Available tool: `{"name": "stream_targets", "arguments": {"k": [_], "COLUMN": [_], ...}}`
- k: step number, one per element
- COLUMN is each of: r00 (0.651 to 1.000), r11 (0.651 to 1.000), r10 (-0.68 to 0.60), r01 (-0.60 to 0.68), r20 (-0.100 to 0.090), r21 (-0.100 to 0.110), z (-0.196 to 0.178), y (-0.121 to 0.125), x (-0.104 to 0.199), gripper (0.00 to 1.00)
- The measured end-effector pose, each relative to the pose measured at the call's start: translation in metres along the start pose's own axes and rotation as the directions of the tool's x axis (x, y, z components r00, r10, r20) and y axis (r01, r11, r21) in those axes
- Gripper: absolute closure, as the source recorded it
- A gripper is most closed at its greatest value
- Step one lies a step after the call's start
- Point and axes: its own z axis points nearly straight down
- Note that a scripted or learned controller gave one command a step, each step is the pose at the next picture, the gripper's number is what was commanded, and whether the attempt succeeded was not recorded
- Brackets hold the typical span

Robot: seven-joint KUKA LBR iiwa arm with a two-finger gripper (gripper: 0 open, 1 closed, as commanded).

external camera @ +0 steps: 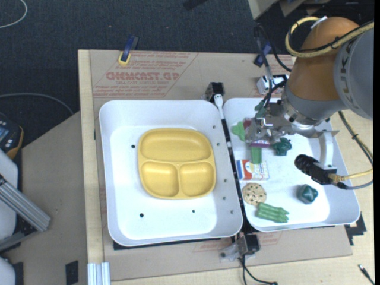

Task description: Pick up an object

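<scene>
Green bean-shaped plastic toy [272, 212] lies near the right white bin's [338, 209] front rim, well apart from my pincer [265, 132], whose opening I cannot tell.

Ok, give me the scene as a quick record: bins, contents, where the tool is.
left bin: holds a yellow divided plate
right bin: holds small items
items near front: cookie, green beans, dark green lump
item mid-bin: small carton
tool: low over the back of the right bin, above a cluster of green pieces
tool fingers: cannot tell
grasp: none visible
</scene>
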Motion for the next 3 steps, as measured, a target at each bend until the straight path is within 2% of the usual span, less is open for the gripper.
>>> {"name": "stream_targets", "arguments": {"k": [1, 3], "r00": [1.0, 1.0], "r11": [1.0, 1.0], "r10": [0.001, 0.003], "r01": [-0.001, -0.003], "r20": [-0.001, -0.001], "r21": [-0.001, 0.005], "z": [-0.016, -0.005], "y": [-0.009, -0.009], "x": [-0.001, -0.005], "gripper": [1.0, 1.0]}}
